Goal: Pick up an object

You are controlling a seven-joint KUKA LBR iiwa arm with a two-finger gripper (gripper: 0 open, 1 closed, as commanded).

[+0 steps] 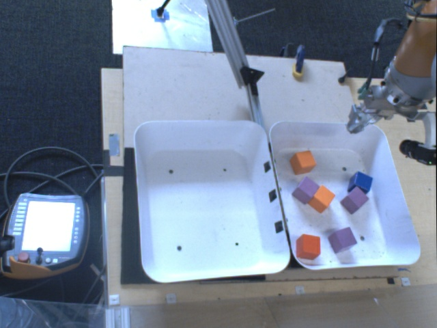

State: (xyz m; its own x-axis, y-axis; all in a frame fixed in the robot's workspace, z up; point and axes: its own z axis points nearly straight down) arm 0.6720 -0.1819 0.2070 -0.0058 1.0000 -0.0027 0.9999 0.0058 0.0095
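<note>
Orange cube (308, 246) is sitting ungrasped near the right bin's (403, 203) front edge; I am seeing my gripper (358, 122) hovering over its back rim, carrying nothing.

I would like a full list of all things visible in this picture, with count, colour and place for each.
White bins: 2, white, side by side on the bench; left bin, right bin.
Orange cubes: 3, orange, right bin: one at the back, one in the middle touching a purple cube, one at the front.
Purple cubes: 3, purple, right bin.
Blue cube: 1, blue, right bin, right side.
Clamp: 1, blue and yellow, back edge of the board.
Teach pendant: 1, grey and orange, far left, beside the bench.
Metal pole: 1, grey, slanting above the bins.
Gripper: 1, grey, over the right bin's back right corner.
</note>
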